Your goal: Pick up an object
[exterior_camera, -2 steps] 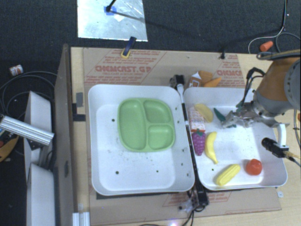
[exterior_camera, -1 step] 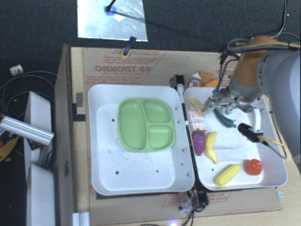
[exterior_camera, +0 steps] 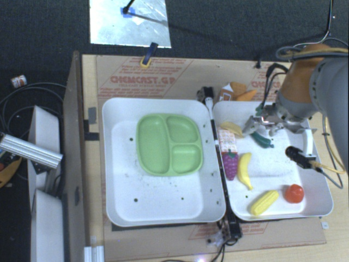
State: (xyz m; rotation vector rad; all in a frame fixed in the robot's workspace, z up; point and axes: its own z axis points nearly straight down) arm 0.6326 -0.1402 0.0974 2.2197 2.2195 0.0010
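The right bin (exterior_camera: 313,171) holds several toy foods. A yellow banana (exterior_camera: 244,170) lies beside purple grapes (exterior_camera: 230,165), with a small printed carton (exterior_camera: 226,141) and a pale yellow piece (exterior_camera: 232,128) behind them. A yellow corn cob (exterior_camera: 264,202) and a red tomato (exterior_camera: 294,193) lie near the front. A teal piece (exterior_camera: 263,140) lies in the back half. My gripper (exterior_camera: 264,127) hangs low over that back half, just above and behind the teal piece. Its fingers are spread open with nothing between them.
The left bin (exterior_camera: 122,201) holds a green divided plate (exterior_camera: 168,144). An orange item (exterior_camera: 241,93) lies on the cardboard behind the right bin. A black part with a cable (exterior_camera: 299,156) hangs off the arm over the right bin's right side.
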